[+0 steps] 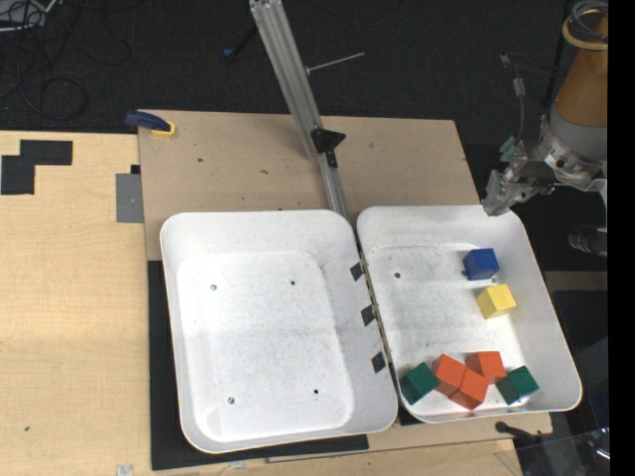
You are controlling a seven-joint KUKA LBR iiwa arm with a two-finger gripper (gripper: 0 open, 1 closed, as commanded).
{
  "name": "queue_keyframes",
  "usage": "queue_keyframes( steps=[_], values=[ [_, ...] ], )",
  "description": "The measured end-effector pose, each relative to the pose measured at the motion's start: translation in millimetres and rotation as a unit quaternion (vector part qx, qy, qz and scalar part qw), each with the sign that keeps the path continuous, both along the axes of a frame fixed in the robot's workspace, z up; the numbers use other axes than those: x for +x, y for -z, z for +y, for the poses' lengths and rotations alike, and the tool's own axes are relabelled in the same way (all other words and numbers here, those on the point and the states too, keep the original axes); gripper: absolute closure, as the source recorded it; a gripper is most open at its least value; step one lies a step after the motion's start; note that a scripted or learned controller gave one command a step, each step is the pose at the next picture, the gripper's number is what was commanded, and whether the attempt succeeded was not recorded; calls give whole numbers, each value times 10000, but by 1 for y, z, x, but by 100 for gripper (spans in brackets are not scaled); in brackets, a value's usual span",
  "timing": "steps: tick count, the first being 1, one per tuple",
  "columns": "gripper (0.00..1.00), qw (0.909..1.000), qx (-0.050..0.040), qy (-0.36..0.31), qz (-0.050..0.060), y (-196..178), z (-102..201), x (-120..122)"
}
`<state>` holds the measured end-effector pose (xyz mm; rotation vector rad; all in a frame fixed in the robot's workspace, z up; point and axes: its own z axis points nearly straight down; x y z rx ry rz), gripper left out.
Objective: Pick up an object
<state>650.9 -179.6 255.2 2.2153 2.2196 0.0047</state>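
A light wooden bench meets a brown board; behind the board, dark floor carries loose cables and a slanting metal rail.

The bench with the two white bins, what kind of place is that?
Probably a robotics lab set up for grasping trials: a robot arm reaches over two white bins, coloured blocks such as a blue block lie in the right one, and cables trail behind.

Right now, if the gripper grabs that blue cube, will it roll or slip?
The blue cube looks flat-sided and rigid, so it probably won't roll. It sits apart from the yellow cube, so a push would likely just slide it across the smooth bin.
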Motion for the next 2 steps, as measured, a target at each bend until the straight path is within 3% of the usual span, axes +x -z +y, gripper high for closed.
queue_keyframes(
  steps=[1,2],
  values=[
    [100,10000,5,-8,19,-27,-1,0],
    [100,10000,21,-8,50,-7,50,2]
  ],
)
